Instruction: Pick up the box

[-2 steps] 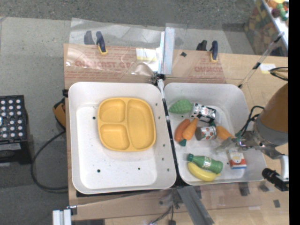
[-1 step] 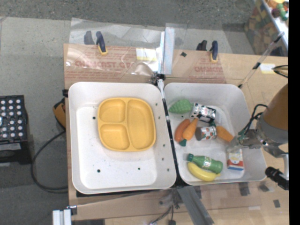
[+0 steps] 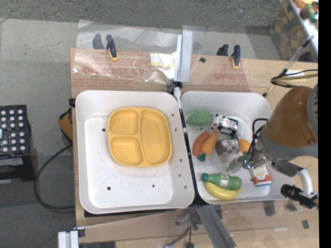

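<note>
The box [image 3: 261,176] is a small white carton with red and blue print. It stands near the front right of the right bin [image 3: 258,101]. My gripper [image 3: 244,164] hangs low over that bin, just left of the box and close to its upper left corner. The grey arm with its orange band [image 3: 289,120] comes in from the right and hides the bin floor behind the box. I see nothing held in the gripper.
Around the gripper lie a metal can [image 3: 226,146], two carrots [image 3: 205,142], a green bottle [image 3: 222,180], a banana [image 3: 221,191], a green leafy toy [image 3: 199,118] and a black-and-white packet [image 3: 225,123]. A yellow divided plate [image 3: 139,137] sits in the left bin [image 3: 93,190].
</note>
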Tool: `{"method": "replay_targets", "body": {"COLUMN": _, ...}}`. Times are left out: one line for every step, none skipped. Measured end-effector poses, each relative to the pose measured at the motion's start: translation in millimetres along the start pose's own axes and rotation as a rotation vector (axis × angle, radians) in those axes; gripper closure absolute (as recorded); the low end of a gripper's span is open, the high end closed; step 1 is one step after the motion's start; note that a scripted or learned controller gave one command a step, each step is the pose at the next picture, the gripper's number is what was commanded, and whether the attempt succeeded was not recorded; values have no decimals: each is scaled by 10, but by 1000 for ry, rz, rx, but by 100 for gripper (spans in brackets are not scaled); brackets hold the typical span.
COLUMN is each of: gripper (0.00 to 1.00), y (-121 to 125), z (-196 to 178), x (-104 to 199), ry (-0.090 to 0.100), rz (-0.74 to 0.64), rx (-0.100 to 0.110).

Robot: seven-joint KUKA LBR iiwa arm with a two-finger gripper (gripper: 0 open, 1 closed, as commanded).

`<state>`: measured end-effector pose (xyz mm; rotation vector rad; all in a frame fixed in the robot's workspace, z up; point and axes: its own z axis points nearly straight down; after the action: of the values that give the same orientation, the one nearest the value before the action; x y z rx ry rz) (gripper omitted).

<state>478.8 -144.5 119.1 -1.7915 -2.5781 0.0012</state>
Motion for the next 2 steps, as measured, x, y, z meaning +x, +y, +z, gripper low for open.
{"method": "replay_targets", "body": {"gripper": 100, "y": 1181, "z": -912, "x": -794, "ry": -6, "rz": 70, "rx": -3}}
{"method": "replay_targets", "body": {"gripper": 0, "y": 1178, "z": -907, "x": -794, "ry": -6, "rz": 70, "rx": -1}}
